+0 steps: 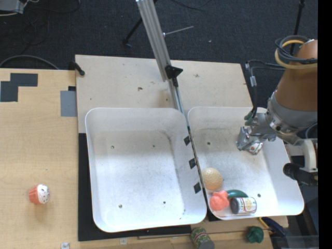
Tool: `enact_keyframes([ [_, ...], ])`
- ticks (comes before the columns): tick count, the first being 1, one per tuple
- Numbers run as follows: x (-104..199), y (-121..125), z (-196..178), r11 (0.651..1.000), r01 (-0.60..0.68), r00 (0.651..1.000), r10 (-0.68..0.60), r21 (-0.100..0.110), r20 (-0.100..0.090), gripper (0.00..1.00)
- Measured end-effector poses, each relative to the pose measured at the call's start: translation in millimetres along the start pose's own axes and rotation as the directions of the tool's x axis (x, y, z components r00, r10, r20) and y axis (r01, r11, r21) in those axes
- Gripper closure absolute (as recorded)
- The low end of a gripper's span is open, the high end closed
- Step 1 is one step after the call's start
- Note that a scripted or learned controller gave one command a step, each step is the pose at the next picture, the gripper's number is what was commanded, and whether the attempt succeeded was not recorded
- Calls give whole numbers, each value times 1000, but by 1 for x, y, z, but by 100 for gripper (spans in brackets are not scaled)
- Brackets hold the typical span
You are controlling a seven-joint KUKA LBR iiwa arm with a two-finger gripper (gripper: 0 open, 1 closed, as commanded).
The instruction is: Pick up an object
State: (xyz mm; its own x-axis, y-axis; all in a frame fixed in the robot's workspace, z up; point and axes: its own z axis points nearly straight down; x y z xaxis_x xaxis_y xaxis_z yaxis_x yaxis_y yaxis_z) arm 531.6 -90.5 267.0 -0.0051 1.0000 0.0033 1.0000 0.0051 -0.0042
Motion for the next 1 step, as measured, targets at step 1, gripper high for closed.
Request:
enact_keyframes([
  [1, 51, -8, 3, 1000, -1, 1000, 1, 0, 1, 100],
])
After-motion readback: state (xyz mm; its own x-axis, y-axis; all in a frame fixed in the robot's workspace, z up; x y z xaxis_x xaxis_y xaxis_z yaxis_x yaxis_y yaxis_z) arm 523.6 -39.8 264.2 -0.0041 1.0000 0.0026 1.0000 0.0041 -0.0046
